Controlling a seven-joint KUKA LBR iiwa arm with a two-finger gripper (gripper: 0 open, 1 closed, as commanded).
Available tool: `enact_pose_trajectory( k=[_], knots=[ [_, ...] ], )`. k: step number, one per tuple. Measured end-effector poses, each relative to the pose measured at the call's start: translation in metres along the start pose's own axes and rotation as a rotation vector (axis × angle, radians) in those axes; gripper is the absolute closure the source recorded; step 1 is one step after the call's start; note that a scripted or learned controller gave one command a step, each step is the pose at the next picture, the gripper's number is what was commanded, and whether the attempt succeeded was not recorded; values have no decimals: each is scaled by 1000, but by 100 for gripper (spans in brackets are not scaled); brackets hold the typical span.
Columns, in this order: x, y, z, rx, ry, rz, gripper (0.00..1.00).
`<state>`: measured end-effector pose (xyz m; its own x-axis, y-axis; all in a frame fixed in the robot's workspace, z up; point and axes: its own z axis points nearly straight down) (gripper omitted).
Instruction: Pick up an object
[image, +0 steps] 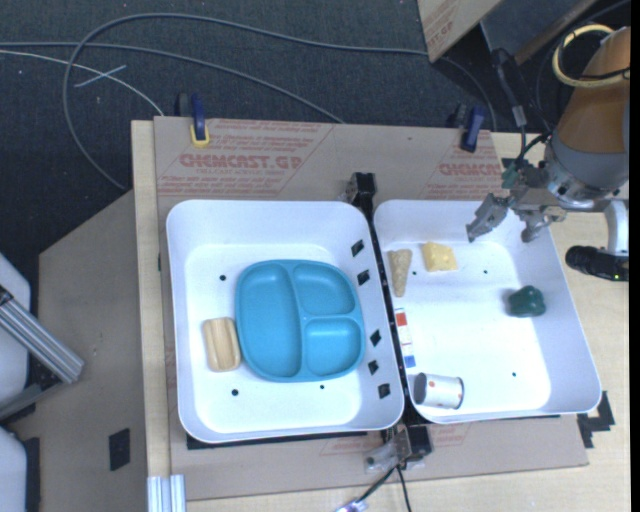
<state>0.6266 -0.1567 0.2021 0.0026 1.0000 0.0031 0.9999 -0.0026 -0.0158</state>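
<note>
- Gripper (507, 222): metal fingers spread apart, nothing between them, above right bin (560, 300) far edge.
- Right bin: lumpy yellow chunk (439, 257), pale wedge (400, 270) by divider, dark green blob (525, 301), shiny cylinder (440, 390) at near edge.
- Left bin (190, 260): smooth blue sectioned plate (299, 319), tan ridged block (221, 343) just beside it.
</note>
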Motion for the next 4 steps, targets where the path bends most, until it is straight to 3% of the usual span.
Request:
enact_pose_trajectory(
  k=[1, 3, 4],
  knots=[
    [0, 3, -9, -15, -3, -3, 0],
    [10, 4, 92, -12, -2, -4, 0],
    [8, 8, 111, -24, -6, -3, 0]
  ],
)
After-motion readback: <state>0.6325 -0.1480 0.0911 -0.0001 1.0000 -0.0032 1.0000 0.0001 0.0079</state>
